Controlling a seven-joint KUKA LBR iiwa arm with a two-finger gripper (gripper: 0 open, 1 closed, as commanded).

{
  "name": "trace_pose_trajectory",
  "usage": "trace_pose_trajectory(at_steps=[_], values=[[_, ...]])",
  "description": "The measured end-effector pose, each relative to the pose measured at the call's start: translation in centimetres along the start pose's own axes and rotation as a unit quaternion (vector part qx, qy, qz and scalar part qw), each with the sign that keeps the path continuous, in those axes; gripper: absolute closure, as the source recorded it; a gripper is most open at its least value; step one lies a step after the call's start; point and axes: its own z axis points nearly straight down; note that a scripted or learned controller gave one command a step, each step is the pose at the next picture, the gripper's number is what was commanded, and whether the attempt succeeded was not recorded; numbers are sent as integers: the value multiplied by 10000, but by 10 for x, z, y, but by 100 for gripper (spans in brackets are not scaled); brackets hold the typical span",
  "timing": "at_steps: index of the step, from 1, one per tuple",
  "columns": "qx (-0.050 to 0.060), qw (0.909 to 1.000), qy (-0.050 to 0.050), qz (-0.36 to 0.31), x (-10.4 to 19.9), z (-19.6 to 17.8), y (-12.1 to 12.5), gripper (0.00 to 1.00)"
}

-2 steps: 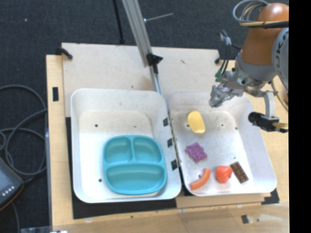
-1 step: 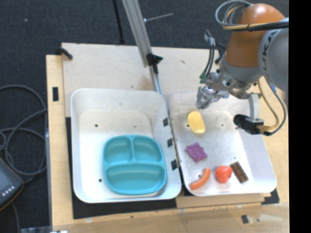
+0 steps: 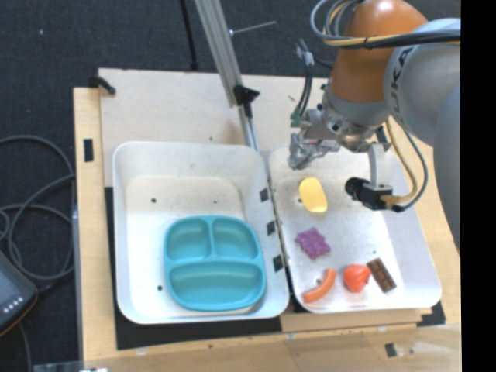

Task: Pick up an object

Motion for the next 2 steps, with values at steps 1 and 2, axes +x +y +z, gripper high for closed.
trace_pose_trajectory(at_steps=[1,2], values=[[20,10000,-1,6,48,13,0,100],[23,10000,-3,7,93,21,1,100]])
